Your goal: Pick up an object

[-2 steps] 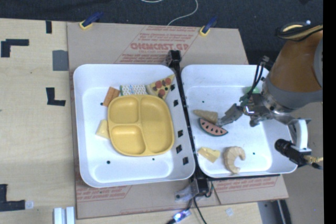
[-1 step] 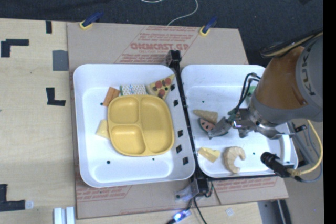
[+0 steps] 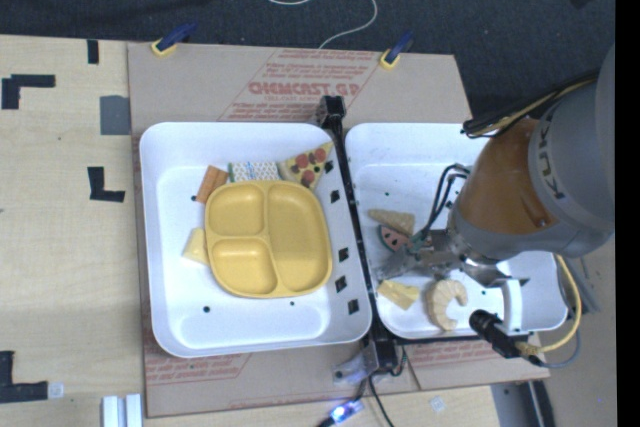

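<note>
The gripper (image 3: 408, 260), its opening impossible to tell, sits low amid crowded toy food; it risks nudging the watermelon slice (image 3: 393, 237) at eleven o'clock aside

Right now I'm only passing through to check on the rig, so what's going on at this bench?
A grey KUKA arm reaches in from the right over the right bin, with its gripper down among small food-like pieces: a watermelon slice, a pale wedge, a yellow chunk and a curled croissant-like piece. Nothing is visibly lifted yet. The left bin holds a yellow divided plate with a few small items behind it.
</note>
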Tool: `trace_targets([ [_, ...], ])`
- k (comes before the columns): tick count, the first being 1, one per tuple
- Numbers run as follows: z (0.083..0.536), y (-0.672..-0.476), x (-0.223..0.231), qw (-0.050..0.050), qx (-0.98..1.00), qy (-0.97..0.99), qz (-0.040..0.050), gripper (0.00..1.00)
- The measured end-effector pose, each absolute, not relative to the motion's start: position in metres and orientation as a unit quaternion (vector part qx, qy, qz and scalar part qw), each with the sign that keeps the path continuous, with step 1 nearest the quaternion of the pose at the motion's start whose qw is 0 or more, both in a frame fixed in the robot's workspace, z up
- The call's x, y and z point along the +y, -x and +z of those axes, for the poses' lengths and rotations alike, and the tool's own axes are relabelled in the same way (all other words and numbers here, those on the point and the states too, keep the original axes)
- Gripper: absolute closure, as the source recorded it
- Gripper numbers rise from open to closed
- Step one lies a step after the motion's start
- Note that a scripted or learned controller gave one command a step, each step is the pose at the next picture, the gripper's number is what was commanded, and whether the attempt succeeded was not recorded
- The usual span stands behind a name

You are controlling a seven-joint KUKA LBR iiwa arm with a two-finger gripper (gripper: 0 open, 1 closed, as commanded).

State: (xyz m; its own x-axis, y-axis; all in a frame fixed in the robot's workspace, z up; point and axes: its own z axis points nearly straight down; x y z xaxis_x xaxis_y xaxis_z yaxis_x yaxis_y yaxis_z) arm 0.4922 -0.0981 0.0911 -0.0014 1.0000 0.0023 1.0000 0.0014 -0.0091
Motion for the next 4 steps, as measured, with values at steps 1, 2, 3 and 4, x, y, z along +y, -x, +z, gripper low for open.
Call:
trace_targets([
  [1,0.084,-0.492,-0.098,0.001,-0.707,0.707,0.0009,0.0],
  [2,0.095,-0.492,-0.098,0.001,-0.707,0.707,0.0008,1.0],
  [3,0.146,-0.495,-0.108,0.0,-0.707,0.707,-0.0003,1.0],
  [4,0.188,-0.496,-0.111,-0.001,-0.708,0.707,-0.0006,1.0],
])
